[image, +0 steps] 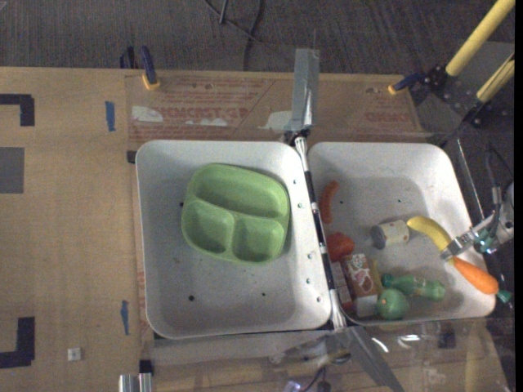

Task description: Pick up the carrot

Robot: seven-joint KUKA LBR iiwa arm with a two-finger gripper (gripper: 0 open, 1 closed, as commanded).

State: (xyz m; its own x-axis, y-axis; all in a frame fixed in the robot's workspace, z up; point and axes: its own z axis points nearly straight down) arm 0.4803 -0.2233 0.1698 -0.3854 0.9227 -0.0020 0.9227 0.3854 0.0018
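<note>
Gripper (467, 242) of mine sits at the right bin's (368, 155) right edge, just above the carrot (476, 275) — how wide it stands I cannot tell. I judge the carrot light, stiff and smooth — best taken across its thick middle.

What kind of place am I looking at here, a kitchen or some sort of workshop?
Most likely a robot test bench: two white bins clamped to a cardboard-covered bench, toy food such as a carrot, and a gripper reaching in.

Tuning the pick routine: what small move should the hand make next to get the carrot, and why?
Probably a short shift toward the carrot's middle. The hand sits at the right bin's right edge, over the carrot's upper-left end and beside the banana; centring first should keep it off the banana.
</note>
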